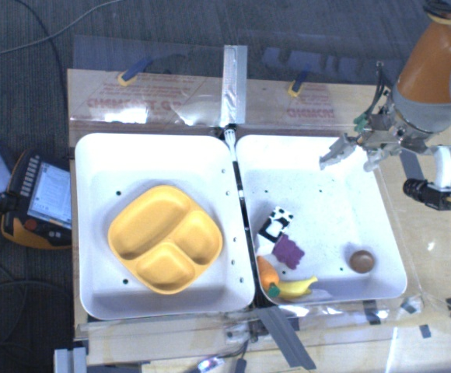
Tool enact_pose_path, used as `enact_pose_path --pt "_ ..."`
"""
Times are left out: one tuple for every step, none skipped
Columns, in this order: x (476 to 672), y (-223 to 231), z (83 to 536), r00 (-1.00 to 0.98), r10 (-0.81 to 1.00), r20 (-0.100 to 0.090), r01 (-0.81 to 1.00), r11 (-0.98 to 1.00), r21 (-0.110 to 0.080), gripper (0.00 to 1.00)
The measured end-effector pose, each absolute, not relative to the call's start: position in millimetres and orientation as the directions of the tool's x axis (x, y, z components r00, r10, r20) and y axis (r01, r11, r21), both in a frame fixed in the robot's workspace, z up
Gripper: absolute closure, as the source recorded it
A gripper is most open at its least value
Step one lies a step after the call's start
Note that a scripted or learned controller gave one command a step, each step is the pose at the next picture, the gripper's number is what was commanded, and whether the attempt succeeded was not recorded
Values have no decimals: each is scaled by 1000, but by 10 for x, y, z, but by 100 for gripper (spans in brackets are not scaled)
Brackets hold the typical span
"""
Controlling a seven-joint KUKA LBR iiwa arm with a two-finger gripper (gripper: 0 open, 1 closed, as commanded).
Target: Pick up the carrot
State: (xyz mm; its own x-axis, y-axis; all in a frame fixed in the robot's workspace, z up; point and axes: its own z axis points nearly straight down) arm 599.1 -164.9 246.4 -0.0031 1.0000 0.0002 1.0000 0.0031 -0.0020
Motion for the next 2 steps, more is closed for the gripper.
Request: enact_pose_path --pt "5793 -1594 2602 -55 998 -3 998 55 -2 0" --pt "4841 -998 2797 -120 993 0 993 120 -3 0"
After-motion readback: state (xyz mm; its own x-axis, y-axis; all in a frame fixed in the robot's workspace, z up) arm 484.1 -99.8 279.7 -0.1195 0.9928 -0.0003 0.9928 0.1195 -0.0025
